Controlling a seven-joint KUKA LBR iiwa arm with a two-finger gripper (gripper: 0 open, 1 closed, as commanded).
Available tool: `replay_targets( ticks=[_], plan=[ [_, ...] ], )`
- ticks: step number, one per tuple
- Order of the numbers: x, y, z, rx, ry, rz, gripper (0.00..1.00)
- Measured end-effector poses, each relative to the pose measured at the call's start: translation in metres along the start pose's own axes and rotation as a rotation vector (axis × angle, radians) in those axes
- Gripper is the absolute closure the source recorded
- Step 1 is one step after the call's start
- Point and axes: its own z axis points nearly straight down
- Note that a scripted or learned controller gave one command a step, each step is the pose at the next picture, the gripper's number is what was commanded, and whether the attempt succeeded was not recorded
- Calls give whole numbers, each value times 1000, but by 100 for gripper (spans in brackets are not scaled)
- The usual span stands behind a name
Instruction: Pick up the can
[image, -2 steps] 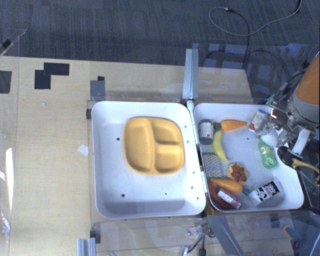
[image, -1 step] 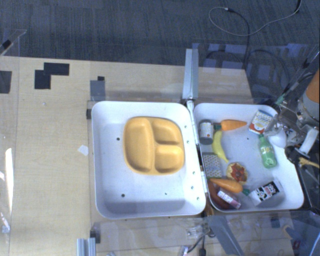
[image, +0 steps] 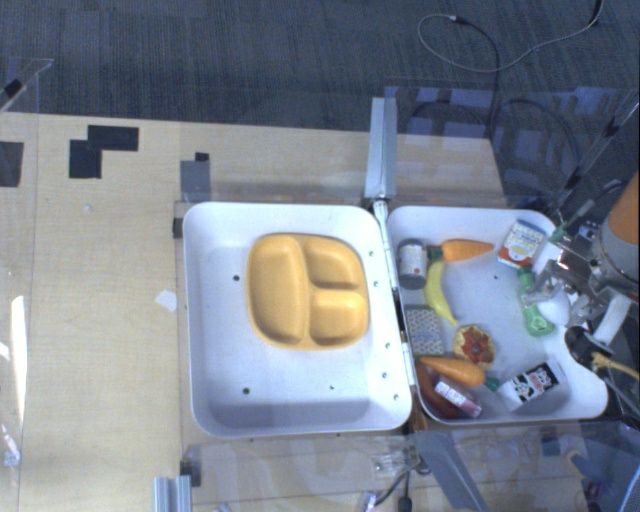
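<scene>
Two white bins sat side by side on my feed, and the claw (image: 557, 283) hung over the right bin (image: 590, 400), near its right wall, at the end of the grey arm (image: 610, 250) with its orange band. I could not tell from this angle whether the claw was apart or together, and I saw nothing held in it. The can (image: 411, 262) lay well to the claw's left, across the bin against its left wall, with a banana (image: 439, 290) just beside it and a carrot (image: 467, 250) a little closer to the claw. A green item (image: 538, 318) sat just below the claw, close by, and a small carton (image: 521, 243) lay just up and left of it. Further down from the claw was a black and white carton (image: 530, 385). The left bin (image: 215, 330), far to the claw's left, carried a yellow divided tray (image: 305, 290).
</scene>
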Motion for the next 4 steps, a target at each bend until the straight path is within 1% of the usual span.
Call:
replay_targets(
  ticks=[1, 2, 3, 4],
  plan=[
    [8, -19, -12, 1, 0, 2, 100],
    [12, -56, 47, 1, 0, -72, 100],
    [12, -55, 46, 1, 0, -71, 0],
    [54, 27, 100, -2, 8, -143, 0]
  ],
)
